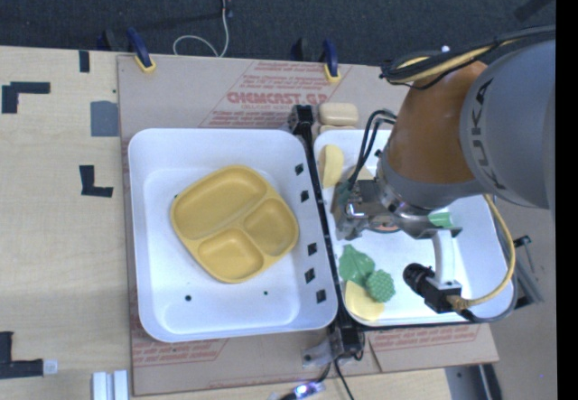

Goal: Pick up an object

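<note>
Brown cardboard point(262, 100) covers the bench under two white bins. Over the right bin point(501, 249) hangs the gripper point(354, 213), low near the bin's left wall; I cannot tell what it is doing, because the arm point(470, 132) hides it. Just below it lie green toys point(366, 274) touching a yellow piece point(363, 302). Another yellow piece point(332, 163) sits just above the gripper. The left bin point(153, 209) holds a yellow plate point(235, 222) with three parts.
</note>
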`<state>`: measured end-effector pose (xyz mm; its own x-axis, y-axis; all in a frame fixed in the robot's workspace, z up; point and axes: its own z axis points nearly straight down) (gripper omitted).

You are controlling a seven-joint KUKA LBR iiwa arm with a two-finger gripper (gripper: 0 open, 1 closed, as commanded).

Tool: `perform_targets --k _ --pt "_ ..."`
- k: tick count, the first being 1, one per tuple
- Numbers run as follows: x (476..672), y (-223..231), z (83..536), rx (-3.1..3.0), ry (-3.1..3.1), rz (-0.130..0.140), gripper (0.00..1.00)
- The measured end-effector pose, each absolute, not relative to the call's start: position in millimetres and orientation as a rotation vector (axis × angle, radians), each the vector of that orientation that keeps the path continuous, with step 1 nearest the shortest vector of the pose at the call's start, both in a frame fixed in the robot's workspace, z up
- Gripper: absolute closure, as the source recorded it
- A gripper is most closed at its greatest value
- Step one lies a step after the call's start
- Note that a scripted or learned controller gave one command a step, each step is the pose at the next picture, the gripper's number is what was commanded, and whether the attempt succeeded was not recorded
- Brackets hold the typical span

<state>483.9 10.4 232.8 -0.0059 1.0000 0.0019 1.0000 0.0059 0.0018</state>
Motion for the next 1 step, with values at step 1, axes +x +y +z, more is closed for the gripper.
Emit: perform_targets --k 1 --pt "484.3 -51.7 314.8 -2.231 -2.223 -0.005 1.0"
